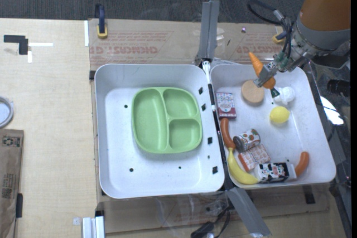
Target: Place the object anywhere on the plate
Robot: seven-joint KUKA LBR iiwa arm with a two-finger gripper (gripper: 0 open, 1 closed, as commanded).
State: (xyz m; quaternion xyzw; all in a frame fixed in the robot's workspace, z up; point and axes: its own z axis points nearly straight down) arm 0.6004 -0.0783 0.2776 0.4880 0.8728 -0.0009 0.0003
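Gripper [266,76] pinches tapered orange carrot [257,63]; glossy green plate [167,119].

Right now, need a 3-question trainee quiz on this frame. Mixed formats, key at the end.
1. True or false: the green plate lies in the left bin.
2. Which item lies nearest the gripper?
A. banana
B. carrot
C. sausage
3. Fill in: the plate has ___ compartments.

Key
1. True; the food items are in the right bin.
2. B. The carrot is at the gripper, at the far edge of the right bin; banana and sausage lie near its front edge.
3. Three: one long, two smaller.
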